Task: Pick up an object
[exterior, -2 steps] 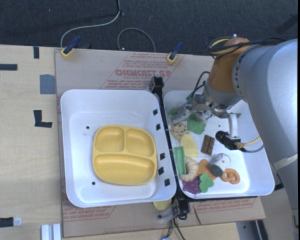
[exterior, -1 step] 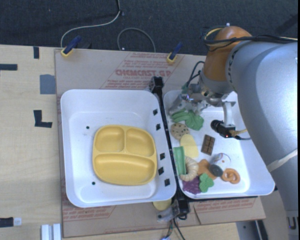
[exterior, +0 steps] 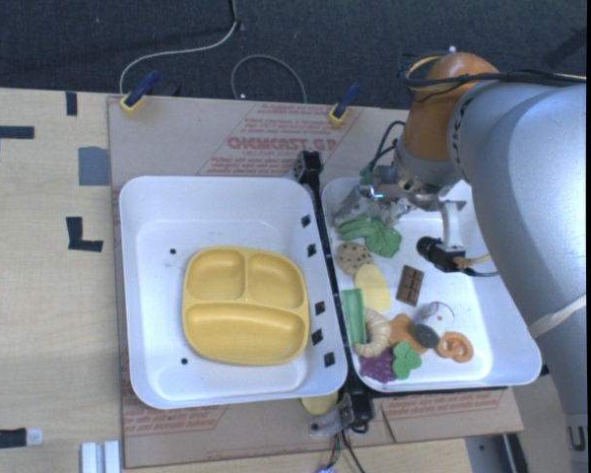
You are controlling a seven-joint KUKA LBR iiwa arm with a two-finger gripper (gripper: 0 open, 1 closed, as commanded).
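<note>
The fingers (exterior: 349, 208) of the gripper (exterior: 374, 208) look spread, with nothing between them. They hang low at the far end of the right bin (exterior: 517, 361), just above a green leafy toy (exterior: 374, 236). You have 1 likely target there. A speckled cookie (exterior: 353, 256) lies just beside it, so closing could catch both or nudge the leaf aside. The thin, floppy leaf may slip free as you lift. The left bin (exterior: 138, 264) holds 1 yellow divided plate (exterior: 244, 302).

The grey arm (exterior: 532, 175) fills the right of the frame, its gripper (exterior: 374, 200) lowered at center right.
</note>
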